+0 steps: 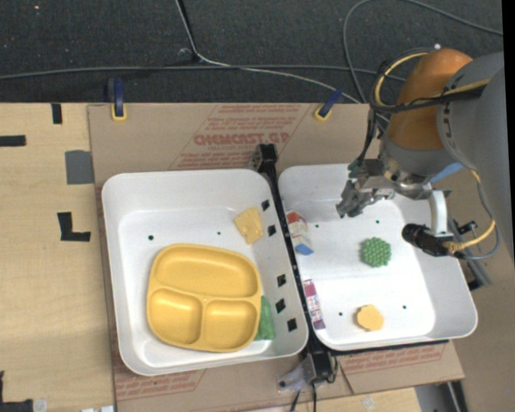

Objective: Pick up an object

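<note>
Nearest you, an orange disc (369,317) lies at the front of the right bin (448,316); a green ball (376,252) sits mid-bin, with a small packet (312,301) and carton (298,231) along its left wall. Your jaws (354,202) hang over the bin's back, above and left of the ball, apart from it; you cannot tell their opening. Left bin (122,251): yellow tray (202,297), yellow wedge (249,225).

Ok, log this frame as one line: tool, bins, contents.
tool: over right bin, far side, holding nothing | right bin: green ball, orange disc | left bin: yellow tray
</note>
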